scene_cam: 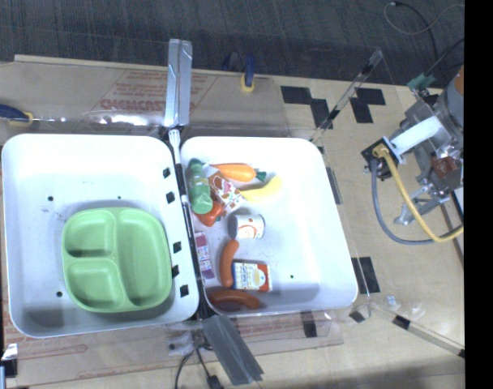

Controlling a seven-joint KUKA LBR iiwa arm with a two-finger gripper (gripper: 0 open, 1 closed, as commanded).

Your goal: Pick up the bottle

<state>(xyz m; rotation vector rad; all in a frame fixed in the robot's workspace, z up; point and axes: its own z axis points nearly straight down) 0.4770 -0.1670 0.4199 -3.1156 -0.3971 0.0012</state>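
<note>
My gripper (409, 209) sits off the bins at the right, over the bench (392, 298) — finger state: cannot tell. The bottle (199, 188) (green, lying down) rests in the right bin (311, 217) against its left wall, touching the carrot (234, 171). Green tray (117, 258) sits in the left bin (36, 177).

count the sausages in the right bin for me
2. One sausage stands roughly upright left of the small carton, below the can. The other sausage lies flat along the bin's near wall. More could be hidden in the pile.
</note>
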